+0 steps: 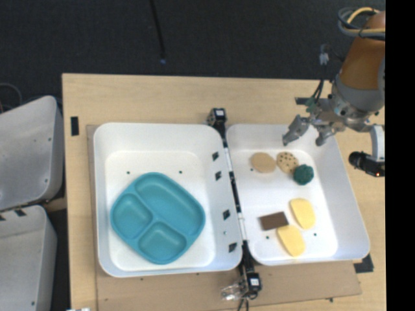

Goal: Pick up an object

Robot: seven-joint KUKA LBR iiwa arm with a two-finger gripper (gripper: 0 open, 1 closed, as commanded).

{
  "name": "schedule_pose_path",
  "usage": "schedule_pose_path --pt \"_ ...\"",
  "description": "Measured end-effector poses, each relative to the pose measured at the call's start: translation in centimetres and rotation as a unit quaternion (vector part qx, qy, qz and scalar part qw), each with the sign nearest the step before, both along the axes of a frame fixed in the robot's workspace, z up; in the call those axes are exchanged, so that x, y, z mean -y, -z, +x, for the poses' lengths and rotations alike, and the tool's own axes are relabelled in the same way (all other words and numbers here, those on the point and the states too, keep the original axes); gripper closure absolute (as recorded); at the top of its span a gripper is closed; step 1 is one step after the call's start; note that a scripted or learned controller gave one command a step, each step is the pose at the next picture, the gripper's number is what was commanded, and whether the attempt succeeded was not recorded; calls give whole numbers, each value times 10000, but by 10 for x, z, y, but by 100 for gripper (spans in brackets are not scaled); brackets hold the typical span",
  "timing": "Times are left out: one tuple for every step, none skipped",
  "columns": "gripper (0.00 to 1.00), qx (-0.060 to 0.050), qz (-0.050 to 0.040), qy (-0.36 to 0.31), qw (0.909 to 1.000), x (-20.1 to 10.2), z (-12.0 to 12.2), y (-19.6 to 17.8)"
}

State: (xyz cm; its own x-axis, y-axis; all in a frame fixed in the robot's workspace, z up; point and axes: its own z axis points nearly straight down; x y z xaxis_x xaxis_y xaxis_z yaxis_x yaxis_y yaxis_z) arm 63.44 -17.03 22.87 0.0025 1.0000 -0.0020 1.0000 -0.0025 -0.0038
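Camera view looks down at a slant on my bench (78,96) and its two shallow white bins. I reach in from the right, my orange band above the wrist, and my gripper (310,132) hangs over the far edge of the right bin (347,199), near its far right corner. My two fingers (293,131) are spread apart with nothing between them.

Below me in that bin lie the things I could take. A tan flat round piece (263,162) sits toward the far edge, and a speckled cookie (286,160) is just beside it on its right. A dark green ball (303,173) rests close to the cookie, nearer the right wall. Toward the near edge lie a brown block (273,221) and two yellow pieces: one (302,213) just right of the block, the other (291,240) nearer the near edge.

The left bin (104,173) carries a blue divided plate (157,217) in its near half.
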Motion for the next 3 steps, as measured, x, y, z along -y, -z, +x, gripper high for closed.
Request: schedule_pose_path --pt "0 8 -3 11 10000 7 4 45" --pt "0 3 1 19 10000 7 1 108" --pt "100 43 -3 29 10000 8 3 93"
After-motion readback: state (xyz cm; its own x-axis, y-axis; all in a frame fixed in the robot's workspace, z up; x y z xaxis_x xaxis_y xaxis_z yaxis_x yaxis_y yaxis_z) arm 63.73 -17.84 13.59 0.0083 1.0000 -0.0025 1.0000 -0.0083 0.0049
